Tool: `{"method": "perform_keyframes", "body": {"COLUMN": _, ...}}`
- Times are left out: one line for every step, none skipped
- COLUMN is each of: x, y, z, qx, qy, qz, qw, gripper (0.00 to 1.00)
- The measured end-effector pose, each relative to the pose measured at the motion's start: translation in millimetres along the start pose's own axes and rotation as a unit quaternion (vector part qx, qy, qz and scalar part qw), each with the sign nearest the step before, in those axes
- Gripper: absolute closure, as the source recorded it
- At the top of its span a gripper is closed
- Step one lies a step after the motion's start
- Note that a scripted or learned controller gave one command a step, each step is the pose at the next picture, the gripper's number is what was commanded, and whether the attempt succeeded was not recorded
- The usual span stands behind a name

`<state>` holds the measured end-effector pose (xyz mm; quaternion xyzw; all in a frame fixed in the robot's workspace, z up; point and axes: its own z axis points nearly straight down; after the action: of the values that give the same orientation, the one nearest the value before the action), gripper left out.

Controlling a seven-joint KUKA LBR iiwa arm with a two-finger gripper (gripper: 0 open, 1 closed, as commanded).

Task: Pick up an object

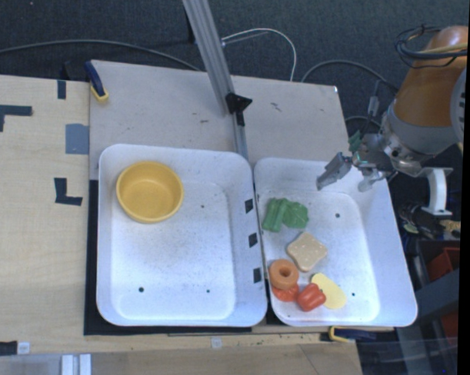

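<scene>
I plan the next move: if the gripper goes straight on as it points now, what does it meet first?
Probably the bare floor of the right bin, above the green toy; the gripper points down-left, though depth is unclear.

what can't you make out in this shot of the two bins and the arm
- Gripper: its tip over the right bin's top edge is small and blurred in the camera view, so whether it touches the bin is unclear.
- Red piece: it overlaps the yellow piece, partly hiding it.
- Green item: too blurred to tell whether it is one thing or two.
- Arm: cut off by the right edge.
</scene>
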<state>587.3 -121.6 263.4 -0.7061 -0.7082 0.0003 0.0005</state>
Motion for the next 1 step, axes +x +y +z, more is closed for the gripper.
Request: {"method": "perform_keyframes", "body": {"x": 0.1, "y": 0.0, "z": 0.0, "qx": 0.000, "qy": 0.000, "qz": 0.000, "qw": 1.0000, "gripper": 0.00}}
